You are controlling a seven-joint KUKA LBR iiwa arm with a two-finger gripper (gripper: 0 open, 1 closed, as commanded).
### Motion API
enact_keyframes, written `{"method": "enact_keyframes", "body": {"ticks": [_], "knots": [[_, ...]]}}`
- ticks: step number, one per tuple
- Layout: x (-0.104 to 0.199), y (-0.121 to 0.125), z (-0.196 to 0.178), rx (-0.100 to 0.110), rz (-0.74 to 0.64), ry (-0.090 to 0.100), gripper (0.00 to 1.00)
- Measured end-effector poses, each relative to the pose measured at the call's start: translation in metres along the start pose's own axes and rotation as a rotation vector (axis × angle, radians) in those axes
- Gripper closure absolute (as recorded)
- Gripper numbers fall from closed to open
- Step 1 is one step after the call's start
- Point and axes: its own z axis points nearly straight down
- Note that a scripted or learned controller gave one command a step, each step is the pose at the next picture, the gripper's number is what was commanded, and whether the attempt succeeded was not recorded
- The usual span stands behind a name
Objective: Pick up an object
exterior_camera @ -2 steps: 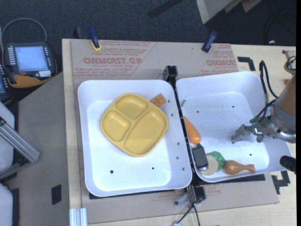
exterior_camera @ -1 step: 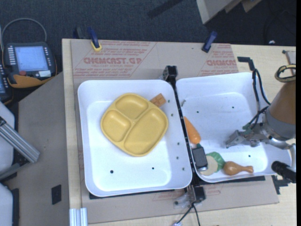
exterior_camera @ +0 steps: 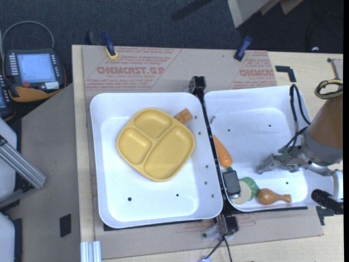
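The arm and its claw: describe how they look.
The arm shows an orange band above a grey wrist section. Black cables loop alongside it. The claw is bare grey metal, with slim pointed fingers on a boxy metal base.

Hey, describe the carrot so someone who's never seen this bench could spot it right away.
Look at the right bin of the two white bins. Along its left wall, beside the divider between the bins, lies the carrot, a slim orange cone pointing up and away. Just below it sit a black block, a green and cream piece and a brown drumstick; nothing else in that bin is bright orange and tapered.
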Motion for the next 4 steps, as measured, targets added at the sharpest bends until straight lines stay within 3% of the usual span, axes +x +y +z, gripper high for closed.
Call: {"method": "enact_keyframes", "body": {"ticks": [1, 2, 4], "knots": [[0.002, 0.005, -0.015, -0.013, -0.004, 0.001, 1.00], [0.012, 0.007, -0.068, -0.004, -0.004, -0.002, 1.00], [0.014, 0.008, -0.164, -0.009, -0.005, -0.005, 1.00]]}}
